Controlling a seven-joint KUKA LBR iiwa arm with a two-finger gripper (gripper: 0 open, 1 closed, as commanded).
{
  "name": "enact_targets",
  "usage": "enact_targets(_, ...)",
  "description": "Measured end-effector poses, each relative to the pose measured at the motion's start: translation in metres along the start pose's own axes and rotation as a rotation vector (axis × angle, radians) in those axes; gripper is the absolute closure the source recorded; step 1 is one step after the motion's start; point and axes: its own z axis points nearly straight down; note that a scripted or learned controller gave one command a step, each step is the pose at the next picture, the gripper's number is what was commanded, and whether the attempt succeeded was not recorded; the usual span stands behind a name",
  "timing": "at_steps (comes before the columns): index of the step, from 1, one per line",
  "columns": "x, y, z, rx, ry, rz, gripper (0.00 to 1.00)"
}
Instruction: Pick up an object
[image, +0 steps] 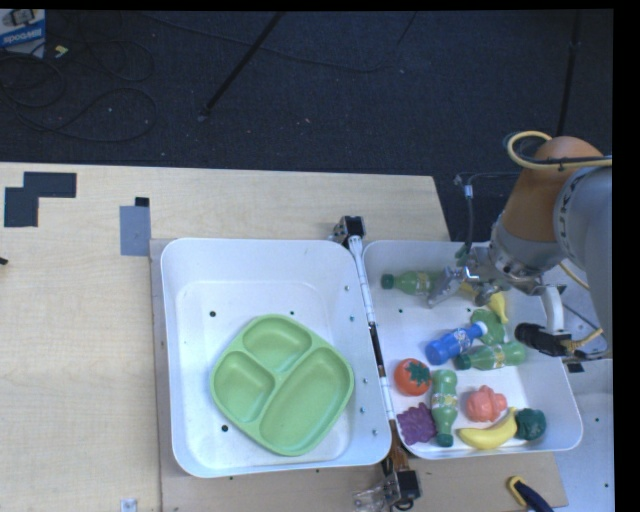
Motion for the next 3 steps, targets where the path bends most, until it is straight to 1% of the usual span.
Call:
enact_targets(1, -0.0071, 0.001, -0.0003, 0.005, 0.011, -0.004, 0.0)
enact_targets(2, -0.0118, 0.0016, -0.0005, 0.008, 0.017, -0.005, 0.0)
enact_targets(3, -0.0151, 0.0017, -0.0076, 0.004, 0.006, -0.007, 1.0)
